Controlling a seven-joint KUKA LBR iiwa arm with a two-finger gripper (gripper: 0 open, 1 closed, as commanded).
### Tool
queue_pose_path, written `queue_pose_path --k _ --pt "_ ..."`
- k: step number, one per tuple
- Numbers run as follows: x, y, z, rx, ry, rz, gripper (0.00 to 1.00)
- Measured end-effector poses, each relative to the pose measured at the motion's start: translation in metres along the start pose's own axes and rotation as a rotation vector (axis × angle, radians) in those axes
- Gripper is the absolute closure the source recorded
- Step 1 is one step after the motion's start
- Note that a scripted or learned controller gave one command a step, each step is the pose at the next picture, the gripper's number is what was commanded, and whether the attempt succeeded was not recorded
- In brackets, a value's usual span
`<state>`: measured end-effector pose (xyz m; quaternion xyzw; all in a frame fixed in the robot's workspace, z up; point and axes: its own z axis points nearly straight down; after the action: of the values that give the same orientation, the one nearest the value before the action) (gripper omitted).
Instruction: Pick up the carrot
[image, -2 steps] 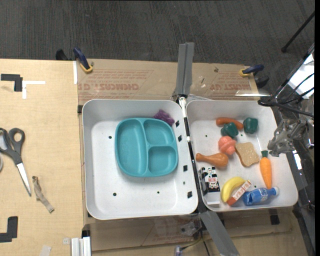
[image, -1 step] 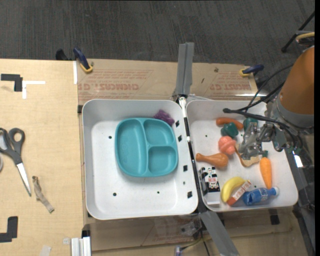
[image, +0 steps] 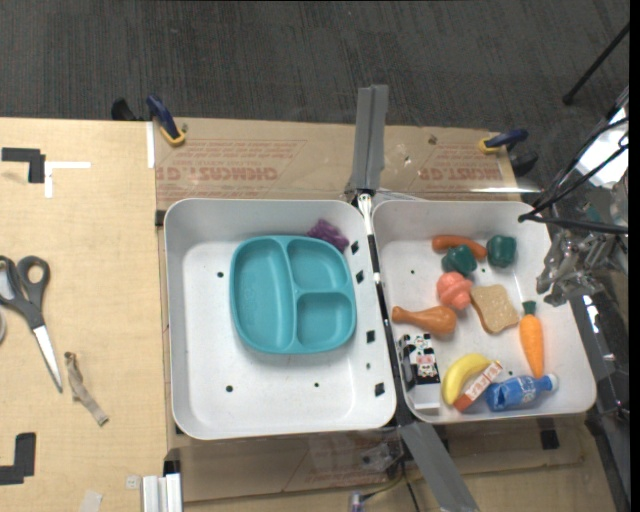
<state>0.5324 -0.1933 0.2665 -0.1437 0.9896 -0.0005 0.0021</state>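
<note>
The hand (image: 568, 268) hangs at the right edge of the right bin (image: 400, 215), over its rim; it shows as a cluster of metal parts, and I cannot tell how it is set. Nothing shows in its grip.

The carrot (image: 533, 343) lies on the bin floor just below and slightly left of the hand, orange body pointing down, green top toward the hand, apart from it. Left of the carrot, near it, sits a bread slice (image: 495, 309). Further left of the hand lie a peach (image: 454, 290) and a drumstick (image: 426, 318). Up and left of the hand are two green pieces (image: 501, 249) and another orange piece (image: 456, 243). Below the carrot lies a blue bottle (image: 520, 391), with a banana (image: 463, 375) to its left.

Far left of the hand, the left bin (image: 190, 330) holds a teal tray (image: 294, 294) and a purple piece (image: 329, 234) at its top edge. Scissors (image: 30, 305) lie on the worktop (image: 80, 230) beyond.
</note>
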Motion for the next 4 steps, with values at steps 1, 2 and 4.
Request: queue_pose_path --k 1,2,4 --pt "-0.002 0.0 -0.009 0.001 -0.004 0.003 1.0" --pt "0.02 -0.023 -0.013 -0.002 -0.001 -0.494 1.0" --pt "-0.057 -0.024 0.012 -0.003 -0.003 -1.068 1.0"
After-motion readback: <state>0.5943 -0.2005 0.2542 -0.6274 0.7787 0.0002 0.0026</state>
